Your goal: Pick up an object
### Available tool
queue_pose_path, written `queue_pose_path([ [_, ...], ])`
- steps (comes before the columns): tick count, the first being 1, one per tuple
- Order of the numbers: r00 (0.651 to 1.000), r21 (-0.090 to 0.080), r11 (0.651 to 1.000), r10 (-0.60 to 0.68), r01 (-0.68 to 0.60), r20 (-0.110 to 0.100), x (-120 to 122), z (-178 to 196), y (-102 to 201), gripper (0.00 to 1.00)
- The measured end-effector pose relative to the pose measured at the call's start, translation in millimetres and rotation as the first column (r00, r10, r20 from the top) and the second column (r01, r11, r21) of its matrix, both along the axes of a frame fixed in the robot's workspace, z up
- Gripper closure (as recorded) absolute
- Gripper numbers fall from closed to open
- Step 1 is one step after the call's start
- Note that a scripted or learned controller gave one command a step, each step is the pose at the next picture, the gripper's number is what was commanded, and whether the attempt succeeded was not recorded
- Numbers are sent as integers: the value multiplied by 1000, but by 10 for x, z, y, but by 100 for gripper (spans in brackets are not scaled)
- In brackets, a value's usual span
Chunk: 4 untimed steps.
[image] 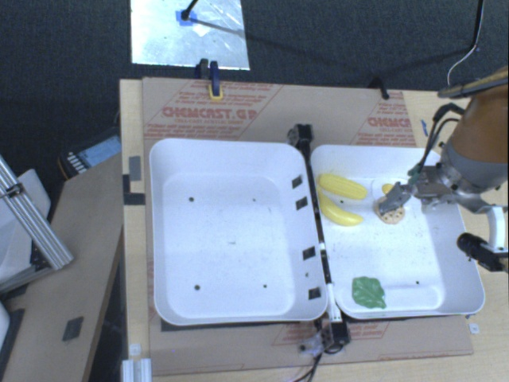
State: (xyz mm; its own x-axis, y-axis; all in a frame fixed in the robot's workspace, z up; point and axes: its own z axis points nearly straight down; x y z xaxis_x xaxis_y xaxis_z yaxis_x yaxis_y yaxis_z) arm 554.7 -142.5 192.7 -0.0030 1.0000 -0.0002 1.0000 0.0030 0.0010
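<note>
In the right bin (453, 293) lie two yellow pieces: a corn-like one (343, 186) and a banana-like one (341, 213) just below it. A small round tan cookie-like object (390, 214) rests to their right. A green leafy item (368, 292) sits near the bin's front wall. A small yellow bit (386, 189) peeks out behind the gripper. My gripper (392, 203) reaches in from the right and hovers directly over the tan object, its tip touching or just above it. The arm's body hides the back right of the bin.
The left bin (171, 213) stands beside the right one, separated by a black-clipped divider (312, 229). Both rest on a cardboard sheet (262, 106). A shiny metal plate (189, 22) lies at the back, and an aluminium frame (28, 221) stands at the left.
</note>
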Motion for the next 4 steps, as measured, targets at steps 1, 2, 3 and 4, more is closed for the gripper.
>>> queue_pose_path([
  [1, 1000, 2, 1000, 4, -4, -5, 777, -1065, 189, 0],
  [2, 1000, 0, 1000, -2, 2, -3, 419, -1089, 232, 0],
  [3, 1000, 11, 1000, 6, -6, -16, 1030, -1061, -139, 0],
  [4, 1000, 2, 1000, 5, -5, -1, 411, -606, 407, 0],
])
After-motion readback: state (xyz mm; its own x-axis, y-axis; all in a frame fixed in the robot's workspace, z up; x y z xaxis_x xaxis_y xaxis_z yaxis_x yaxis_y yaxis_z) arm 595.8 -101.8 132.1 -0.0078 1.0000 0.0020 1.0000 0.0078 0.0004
